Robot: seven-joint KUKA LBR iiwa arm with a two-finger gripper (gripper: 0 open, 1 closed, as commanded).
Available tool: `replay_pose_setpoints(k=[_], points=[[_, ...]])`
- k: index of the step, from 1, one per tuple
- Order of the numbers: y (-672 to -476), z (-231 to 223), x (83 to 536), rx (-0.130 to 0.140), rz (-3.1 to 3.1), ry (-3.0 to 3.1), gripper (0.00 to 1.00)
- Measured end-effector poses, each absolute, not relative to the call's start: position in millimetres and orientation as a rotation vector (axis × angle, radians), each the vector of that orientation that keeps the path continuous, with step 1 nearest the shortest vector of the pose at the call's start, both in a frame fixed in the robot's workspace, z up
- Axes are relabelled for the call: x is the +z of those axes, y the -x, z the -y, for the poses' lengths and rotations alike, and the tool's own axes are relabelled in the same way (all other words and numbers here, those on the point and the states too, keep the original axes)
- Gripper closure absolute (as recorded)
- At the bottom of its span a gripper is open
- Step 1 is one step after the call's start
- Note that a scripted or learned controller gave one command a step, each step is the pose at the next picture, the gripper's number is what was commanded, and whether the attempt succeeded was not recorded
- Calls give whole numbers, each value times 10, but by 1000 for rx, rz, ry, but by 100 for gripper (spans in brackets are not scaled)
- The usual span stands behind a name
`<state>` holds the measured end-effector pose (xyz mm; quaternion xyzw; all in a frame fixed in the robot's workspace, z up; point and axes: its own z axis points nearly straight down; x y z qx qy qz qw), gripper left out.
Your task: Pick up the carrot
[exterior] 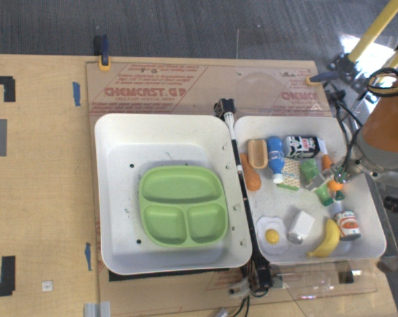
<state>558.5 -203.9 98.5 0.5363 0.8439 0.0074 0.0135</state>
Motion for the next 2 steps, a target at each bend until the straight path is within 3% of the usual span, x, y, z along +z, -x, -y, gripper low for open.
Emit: replay_pose_setpoints(k=[1, 2], points=[[-5082, 1391, 1510, 8, -2647, -1689, 100], [-5060, 1417, 1480, 1, -2646, -1699, 0]])
